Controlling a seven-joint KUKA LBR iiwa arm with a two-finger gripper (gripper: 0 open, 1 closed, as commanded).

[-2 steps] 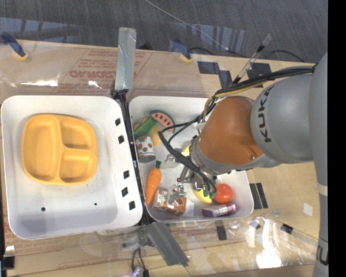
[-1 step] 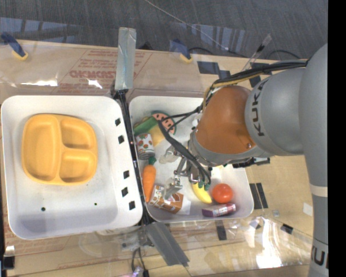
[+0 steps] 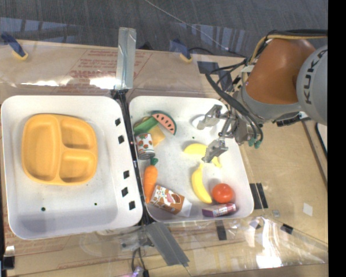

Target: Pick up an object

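Arm [image 3: 288, 79]: grey with an orange band, reaching in from the right over the right bin [image 3: 239, 160].
Gripper [image 3: 212, 134]: fingers spread and empty, one finger [image 3: 207, 120] toward the bin's far side, the other [image 3: 215, 149] just above the lemon; nothing lies between them.
Lemon [image 3: 194, 150]: small yellow piece near the middle of the right bin, just beside the lower finger; judged the likeliest target. Probably a light, hard plastic toy with a smooth, rounded skin, so it may squirt out of a pinch; best taken across its short width at the middle.
Banana [image 3: 199, 185]: curved, lying just below the lemon, its lower end near the tomato [image 3: 222, 193]. Likely light and stiff; a hold across the middle of the curve would suit it.
Tomato: round and glossy, in the near right corner; apt to roll from the fingers.
Other items in right bin: melon slice [image 3: 164, 122], can [image 3: 145, 145], carrot [image 3: 150, 180], carton [image 3: 166, 199] along the left wall; a small purple packet [image 3: 219, 210] at the near edge.
Left bin [image 3: 11, 154]: holds a yellow tray [image 3: 59, 149] with compartments, well apart from the gripper.
Risk: lemon and banana lie close, so a wide closing could nudge both.
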